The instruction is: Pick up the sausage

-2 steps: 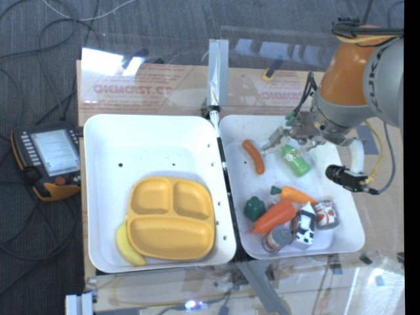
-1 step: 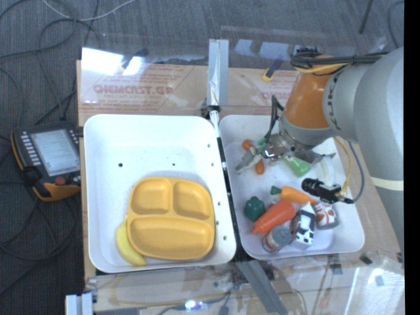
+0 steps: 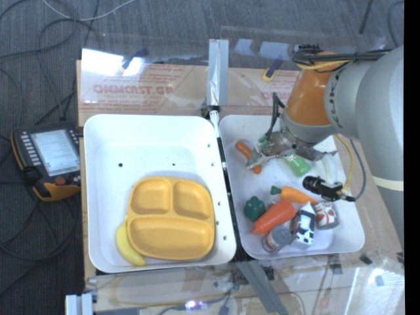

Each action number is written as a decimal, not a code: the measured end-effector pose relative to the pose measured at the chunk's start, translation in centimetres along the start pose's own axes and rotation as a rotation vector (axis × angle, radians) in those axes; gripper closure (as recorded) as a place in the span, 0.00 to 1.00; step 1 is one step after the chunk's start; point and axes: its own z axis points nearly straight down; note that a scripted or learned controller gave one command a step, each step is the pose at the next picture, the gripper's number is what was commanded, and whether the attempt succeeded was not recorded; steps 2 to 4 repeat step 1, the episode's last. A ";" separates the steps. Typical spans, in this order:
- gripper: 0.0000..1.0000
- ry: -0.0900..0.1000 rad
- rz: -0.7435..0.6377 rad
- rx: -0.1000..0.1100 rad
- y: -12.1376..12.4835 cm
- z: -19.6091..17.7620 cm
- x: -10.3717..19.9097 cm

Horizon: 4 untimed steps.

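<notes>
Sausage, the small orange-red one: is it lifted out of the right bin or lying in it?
Lying in it. The small orange-red sausage rests on the right white bin's floor, beside the gripper.

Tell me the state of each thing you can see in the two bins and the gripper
Gripper: low in the right bin, over the sausage.
Sausage: lying at the bin's upper left, not lifted.
Large carrot: lying flat, slanted.
Small carrot: lying flat.
Green pepper: resting beside the large carrot.
Can: tipped on its side.
Yellow divided plate: flat in the left bin.
Banana: tucked against the plate's lower left edge.
</notes>
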 end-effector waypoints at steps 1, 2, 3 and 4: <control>1.00 -0.005 -0.291 0.003 4.2 -9.0 5.2; 1.00 -0.005 -0.291 0.003 4.2 -9.0 5.2; 1.00 -0.005 -0.291 0.003 4.2 -9.0 5.2; 1.00 -0.005 -0.291 0.003 4.2 -9.0 5.2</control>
